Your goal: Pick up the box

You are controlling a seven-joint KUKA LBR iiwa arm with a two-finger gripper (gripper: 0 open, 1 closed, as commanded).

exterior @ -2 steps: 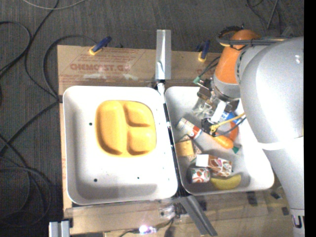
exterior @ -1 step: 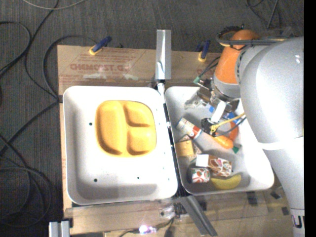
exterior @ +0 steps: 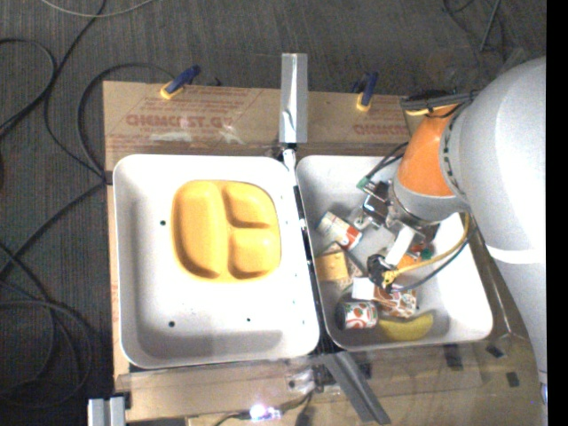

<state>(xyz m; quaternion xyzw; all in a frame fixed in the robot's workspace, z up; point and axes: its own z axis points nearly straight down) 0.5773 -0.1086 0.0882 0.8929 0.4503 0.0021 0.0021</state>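
Two white bins sit side by side on a cardboard-covered surface. The left bin (exterior: 133,309), well to the view's left of the banana (exterior: 406,327), holds one thing: a yellow food tray (exterior: 226,229) with three compartments, one long and two smaller.

The right bin (exterior: 470,313) holds the clutter. The single banana lies along its near wall. Just to the view's left of the banana lies one can (exterior: 358,314) printed in red and white; its label is too small to read. Directly above the banana is a small red-and-white patterned packet (exterior: 401,303), and up-left of the banana, beside that packet, a white card (exterior: 364,288). The box (exterior: 330,264), one small tan carton, lies further up and to the view's left of the banana, close against the wall shared with the left bin. Beyond the box from the banana lies one small pale bottle (exterior: 335,224) with a red piece at its end.

The gripper (exterior: 364,224) hangs over the middle of the right bin, above the banana in the view and just to the right of the bottle. Whether the jaws are open or closed cannot be told, and nothing is seen held in them.

The cardboard (exterior: 142,140) bears faded red print that seems to begin "CHEM"; the rest is not legible. Two blue-and-yellow clamps (exterior: 180,81) (exterior: 364,91) pin its far edge.
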